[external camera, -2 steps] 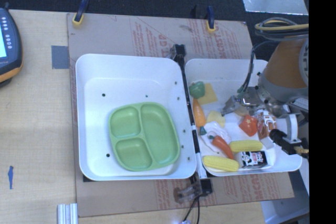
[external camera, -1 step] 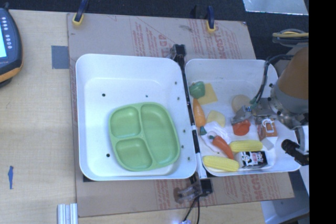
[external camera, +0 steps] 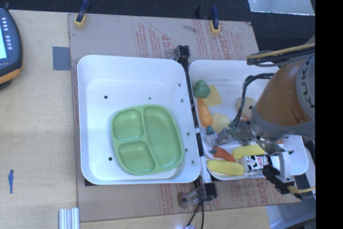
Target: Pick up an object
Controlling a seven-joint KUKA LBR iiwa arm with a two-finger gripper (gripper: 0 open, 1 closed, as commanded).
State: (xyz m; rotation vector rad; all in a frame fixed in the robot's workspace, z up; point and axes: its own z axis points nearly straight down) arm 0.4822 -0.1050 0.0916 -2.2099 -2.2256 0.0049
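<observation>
The grey arm [external camera: 284,99] is seen reaching into the right bin [external camera: 225,68], its claw [external camera: 228,134] lowered among toy foods. Whether the claw is apart or together cannot be told. An orange carrot [external camera: 204,112] and a green vegetable [external camera: 201,88] are placed just left of the claw and above it. A corn cob [external camera: 225,168] is set just below it. A green divided plate [external camera: 147,139] is laid in the left bin [external camera: 91,115], well to the claw's left.

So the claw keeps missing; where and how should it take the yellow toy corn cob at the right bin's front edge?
Grip the yellow toy corn cob across its narrow middle, from straight above: it lies flat, lengthwise along the bin wall.
</observation>
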